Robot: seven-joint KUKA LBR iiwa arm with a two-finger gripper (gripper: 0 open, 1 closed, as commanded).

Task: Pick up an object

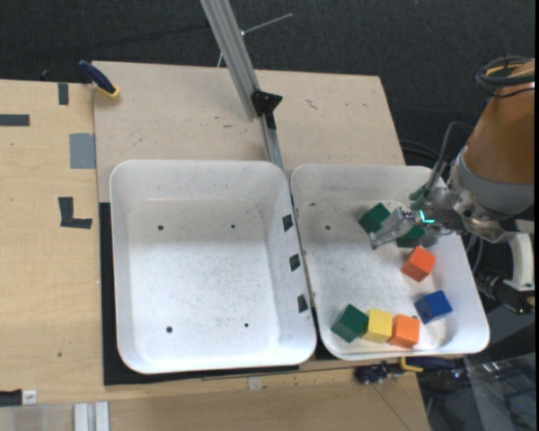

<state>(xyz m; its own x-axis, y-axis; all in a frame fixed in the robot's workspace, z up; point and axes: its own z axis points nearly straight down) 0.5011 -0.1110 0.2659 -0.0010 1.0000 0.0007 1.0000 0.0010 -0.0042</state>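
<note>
The desk (207, 106) carries 2 bins. The right bin (341, 187) holds 6 cubes. The arm (508, 151) enters from 3 o'clock, its jaws (402, 227) low at the green cube (375, 216) toward the bin's 12 o'clock. I cannot tell whether they grip it. Likely the grasp step; next, closing and lifting. The cube sits rotated, with no long axis.

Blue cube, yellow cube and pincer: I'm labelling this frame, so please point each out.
blue cube (433, 305), camera view, top face.
yellow cube (379, 323), camera view, top face.
pincer (397, 230), camera view, between fingertips.
</note>
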